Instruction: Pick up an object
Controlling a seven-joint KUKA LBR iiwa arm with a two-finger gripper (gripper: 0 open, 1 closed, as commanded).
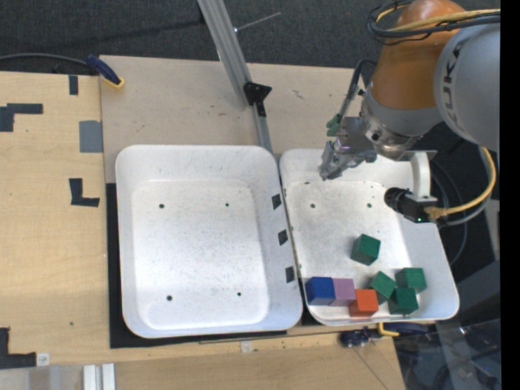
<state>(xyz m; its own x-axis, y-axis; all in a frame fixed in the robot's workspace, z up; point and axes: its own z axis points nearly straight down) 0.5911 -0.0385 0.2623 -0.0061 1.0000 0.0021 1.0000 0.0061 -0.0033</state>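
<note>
My gripper (pixel 331 169) hangs over the far left corner of the right bin (pixel 325 218), pointing down and to the left, with nothing visibly between its fingertips. A green cube (pixel 366 249) lies alone in the middle right of that bin. Along the bin's near edge sit a blue cube (pixel 320 290), a lilac cube (pixel 344 290), an orange cube (pixel 365 301) and three more green cubes (pixel 403 289). All of them are well below the gripper in the view.
The left bin (pixel 195 238) stands beside the right one. A slanted grey metal bar (pixel 236 63) runs from the top down to the gap between the bins, close to the gripper's left.
</note>
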